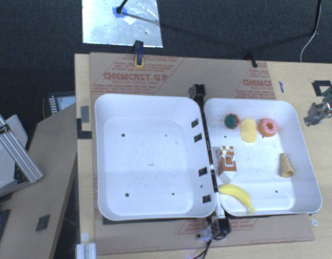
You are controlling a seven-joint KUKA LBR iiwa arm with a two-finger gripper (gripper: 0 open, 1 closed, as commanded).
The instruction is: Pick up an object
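**Parked off the right bin**

My gripper [318, 112] sits past the right bin's [303, 144] right rim, over the bench; finger state: can't tell. Banana [237, 195] at the bin's near-left corner, donut [268, 127] near its far edge
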